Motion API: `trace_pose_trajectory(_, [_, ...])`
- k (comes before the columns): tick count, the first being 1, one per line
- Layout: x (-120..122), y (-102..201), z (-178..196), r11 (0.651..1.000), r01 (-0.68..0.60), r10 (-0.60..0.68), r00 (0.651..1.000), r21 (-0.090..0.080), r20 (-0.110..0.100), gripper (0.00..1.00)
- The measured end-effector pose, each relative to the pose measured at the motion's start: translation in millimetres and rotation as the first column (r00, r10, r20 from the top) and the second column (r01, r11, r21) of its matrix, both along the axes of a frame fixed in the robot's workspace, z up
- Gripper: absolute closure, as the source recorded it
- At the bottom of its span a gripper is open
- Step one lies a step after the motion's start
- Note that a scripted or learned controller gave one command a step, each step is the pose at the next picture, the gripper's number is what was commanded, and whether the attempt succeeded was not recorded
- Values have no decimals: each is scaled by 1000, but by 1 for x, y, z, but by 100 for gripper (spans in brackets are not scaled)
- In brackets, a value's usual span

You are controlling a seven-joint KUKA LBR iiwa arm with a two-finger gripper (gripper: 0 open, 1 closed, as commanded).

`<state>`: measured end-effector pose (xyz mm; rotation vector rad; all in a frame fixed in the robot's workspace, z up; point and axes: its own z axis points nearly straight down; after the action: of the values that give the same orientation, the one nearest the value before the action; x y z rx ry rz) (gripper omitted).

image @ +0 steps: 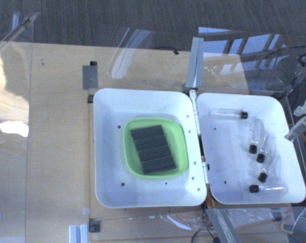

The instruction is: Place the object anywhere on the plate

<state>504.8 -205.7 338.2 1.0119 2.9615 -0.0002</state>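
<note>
- While the dark ribbed block (152, 149) lies flat on the green plate (129, 156) in the left bin (105, 135), the task looks met already.
- Its long axis runs slantwise, from upper left toward lower right.
- At the far right edge, part of the arm's pincer (300, 128) sits just beyond the right bin (214, 151), well apart from the plate; the block lies to its left.
- Whether that pincer is wide or narrow I cannot tell; nothing is seen held.
- Several clear vials with black caps (261, 158) lie scattered in the right bin.
- No readable brand, label or writing appears.
</note>
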Motion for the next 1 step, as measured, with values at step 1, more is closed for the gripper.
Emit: trace_pose_trajectory(1, [10, 1, -58, 998, -67, 67, 998, 1, -2, 0])
